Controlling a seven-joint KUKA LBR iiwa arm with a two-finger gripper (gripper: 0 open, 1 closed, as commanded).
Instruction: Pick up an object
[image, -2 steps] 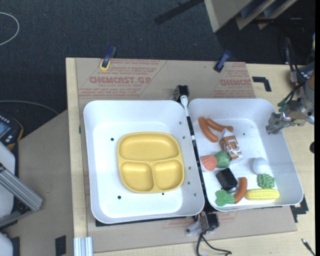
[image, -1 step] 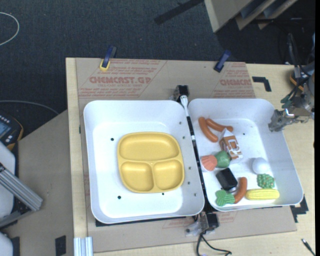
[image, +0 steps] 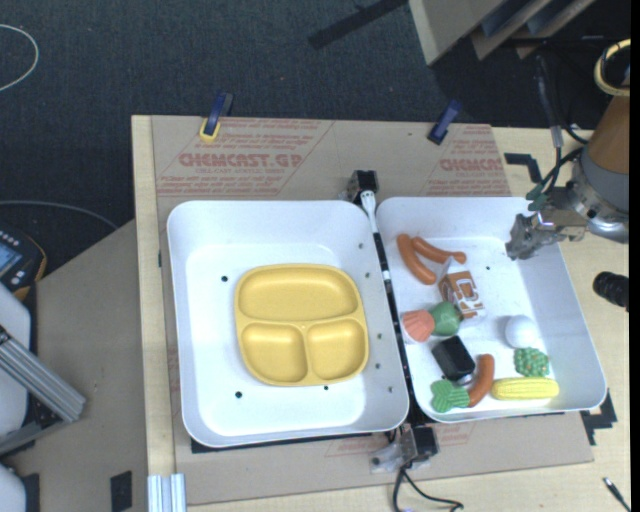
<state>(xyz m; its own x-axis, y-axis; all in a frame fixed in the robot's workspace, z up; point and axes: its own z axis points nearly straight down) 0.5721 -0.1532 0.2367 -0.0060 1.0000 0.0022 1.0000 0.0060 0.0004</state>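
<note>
Gripper (image: 522, 243) poised over the right bin's (image: 575, 300) far right corner; whether it is open or closed cannot be told, and nothing is seen in it. Toy food lies nearer the camera and leftward: sausages (image: 424, 256), white ball (image: 518, 330), corn (image: 524, 389). Yellow tray (image: 299, 323) in left bin (image: 200, 300), well apart.

You get bright, even overhead light; both white bins (image: 190, 300) glare slightly, shadows stay soft, and detail is mildly blurred.
</note>
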